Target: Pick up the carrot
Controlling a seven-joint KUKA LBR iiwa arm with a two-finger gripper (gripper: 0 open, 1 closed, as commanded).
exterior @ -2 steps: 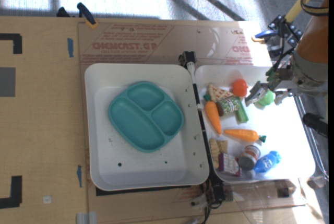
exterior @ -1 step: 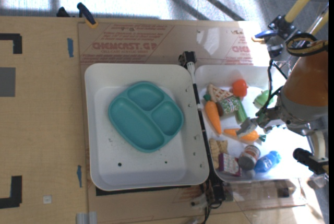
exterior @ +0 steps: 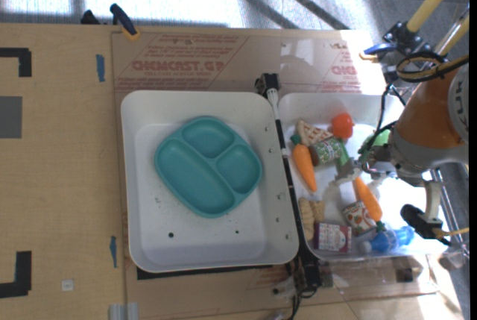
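Two carrots show in the right bin point(exterior: 365, 106). One orange carrot point(exterior: 303, 166) lies near the bin's left wall, pointing toward the front. A second orange carrot point(exterior: 368, 198) lies slanted over other items toward the bin's right side. My gripper point(exterior: 361, 172) hangs over the right bin at the end of the grey wrist, below the orange band point(exterior: 431, 121). Its tip is right at the upper end of that second carrot. Whether it touches the carrot is hidden by the wrist.
The right bin also holds a red tomato point(exterior: 341, 124), a green can point(exterior: 329, 152), small packets point(exterior: 333, 237) and a blue item point(exterior: 387, 240). The left bin point(exterior: 141, 124) holds a teal divided plate point(exterior: 208, 165). Cables point(exterior: 414, 61) hang at the right.
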